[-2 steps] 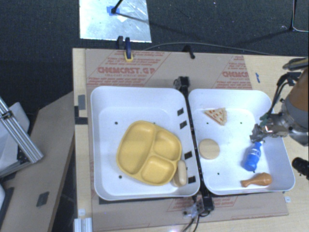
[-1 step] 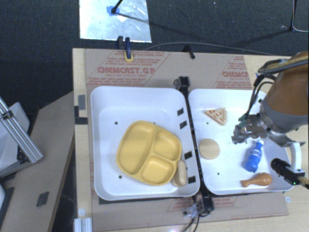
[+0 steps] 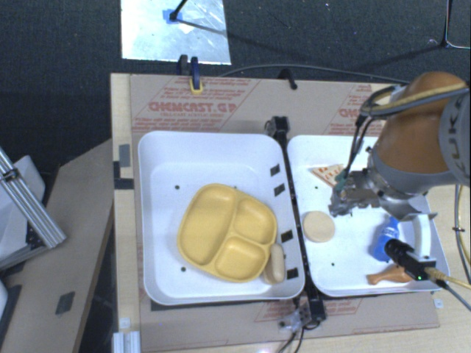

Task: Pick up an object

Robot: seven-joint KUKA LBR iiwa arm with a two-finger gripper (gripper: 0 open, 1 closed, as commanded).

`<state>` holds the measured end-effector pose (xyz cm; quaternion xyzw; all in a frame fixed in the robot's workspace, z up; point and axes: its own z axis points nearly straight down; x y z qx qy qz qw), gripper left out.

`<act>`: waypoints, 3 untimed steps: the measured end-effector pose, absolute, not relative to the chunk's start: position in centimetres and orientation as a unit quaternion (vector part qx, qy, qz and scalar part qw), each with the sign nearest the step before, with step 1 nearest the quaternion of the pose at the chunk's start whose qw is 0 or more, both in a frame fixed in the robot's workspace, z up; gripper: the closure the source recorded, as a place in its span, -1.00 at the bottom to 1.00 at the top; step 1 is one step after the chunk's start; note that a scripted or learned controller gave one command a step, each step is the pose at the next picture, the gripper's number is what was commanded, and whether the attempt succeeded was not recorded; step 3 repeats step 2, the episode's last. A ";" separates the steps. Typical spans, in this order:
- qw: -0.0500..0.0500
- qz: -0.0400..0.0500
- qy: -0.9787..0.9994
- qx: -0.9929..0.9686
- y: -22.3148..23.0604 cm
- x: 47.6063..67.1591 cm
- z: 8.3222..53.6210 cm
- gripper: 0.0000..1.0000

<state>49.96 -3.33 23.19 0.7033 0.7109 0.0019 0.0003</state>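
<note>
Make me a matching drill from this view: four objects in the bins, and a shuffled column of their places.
Things:
1. yellow divided tray
2. round tan disc
3. blue object
4. small beige piece

Places:
A. right bin, near the divider between the bins
B. middle of the left bin
C. left bin, against the tray's right near corner
D. right bin, far right, below the arm

Pairs: 1-B, 2-A, 3-D, 4-C

Left bin (image 3: 158,197): yellow divided tray (image 3: 227,232) takes up most of floor, pale bread roll (image 3: 276,263) wedged just beside tray's lower right corner; bare strips along upper and left walls. Right bin (image 3: 327,284): arm (image 3: 419,142) overhangs upper right; round cracker (image 3: 319,226), blue object (image 3: 385,241), brown piece (image 3: 388,276) scattered below; open floor lower left.
</note>
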 end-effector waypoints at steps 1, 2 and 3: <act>0.000 0.001 0.711 0.704 1.8 51.2 22.8 1.00; 0.000 0.001 0.711 0.704 7.3 51.3 21.7 1.00; 0.000 0.001 0.711 0.704 7.3 51.3 21.7 1.00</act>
